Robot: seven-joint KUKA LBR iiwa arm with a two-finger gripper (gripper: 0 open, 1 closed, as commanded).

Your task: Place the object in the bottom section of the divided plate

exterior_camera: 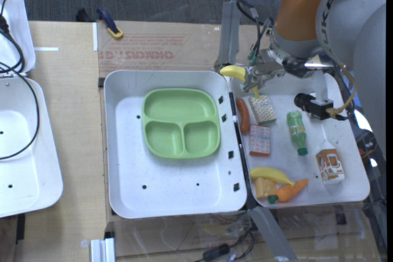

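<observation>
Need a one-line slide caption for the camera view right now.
Grey KUKA arm's two-finger gripper beside a yellow banana at the right white bin's far-left corner; green divided plate in the left white bin.

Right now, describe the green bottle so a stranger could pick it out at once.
Start at the right white bin, the one crowded with toy food beneath the arm. Near its middle lies the green bottle, lengthwise, between a pink patterned packet and a small brown carton. It is the bin's one green thing.

Bench (153, 46) with two white bins (123, 193)
</observation>
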